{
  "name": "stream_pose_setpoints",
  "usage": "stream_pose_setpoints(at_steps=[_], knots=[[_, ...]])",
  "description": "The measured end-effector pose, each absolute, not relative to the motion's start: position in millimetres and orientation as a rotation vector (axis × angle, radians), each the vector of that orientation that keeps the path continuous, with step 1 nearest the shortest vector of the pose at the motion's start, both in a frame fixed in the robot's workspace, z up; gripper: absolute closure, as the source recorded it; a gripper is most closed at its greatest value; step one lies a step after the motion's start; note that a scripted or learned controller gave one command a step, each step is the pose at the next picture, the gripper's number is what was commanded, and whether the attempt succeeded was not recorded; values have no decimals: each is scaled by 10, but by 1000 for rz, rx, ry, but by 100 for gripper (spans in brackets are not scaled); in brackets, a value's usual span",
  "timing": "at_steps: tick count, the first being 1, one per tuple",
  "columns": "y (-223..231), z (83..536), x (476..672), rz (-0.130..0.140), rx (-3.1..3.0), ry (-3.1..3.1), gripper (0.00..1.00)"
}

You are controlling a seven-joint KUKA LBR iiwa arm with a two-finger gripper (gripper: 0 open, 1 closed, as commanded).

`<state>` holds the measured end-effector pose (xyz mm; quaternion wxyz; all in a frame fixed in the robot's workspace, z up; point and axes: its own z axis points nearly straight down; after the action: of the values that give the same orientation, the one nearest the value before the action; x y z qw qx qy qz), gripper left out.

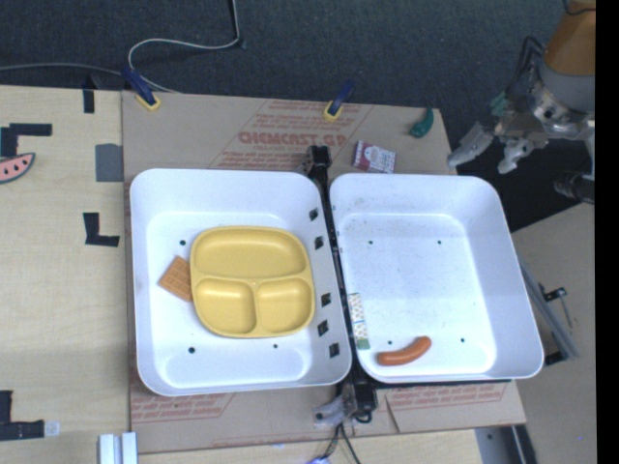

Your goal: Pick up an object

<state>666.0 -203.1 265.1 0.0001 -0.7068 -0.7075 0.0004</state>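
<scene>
Sausage point(403, 352) lies loose in right bin point(503, 259) | gripper point(488, 149) spread wide, unladen, parked beyond its rim | we judge reach pending

The right bin point(484, 211) lies mostly bare around the sausage point(403, 352), seemingly clear of its wall.

Grey arm point(571, 85) (orange band), pale fingers point(471, 146)
</scene>
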Motion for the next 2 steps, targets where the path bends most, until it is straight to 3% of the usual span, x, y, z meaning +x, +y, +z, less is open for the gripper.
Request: stream_pose_setpoints(at_steps=[1,2], knots=[[-2235,1148,6061,5,-2218,-2218,0],[-2234,1264,6077,1,-2220,-2222,100]])
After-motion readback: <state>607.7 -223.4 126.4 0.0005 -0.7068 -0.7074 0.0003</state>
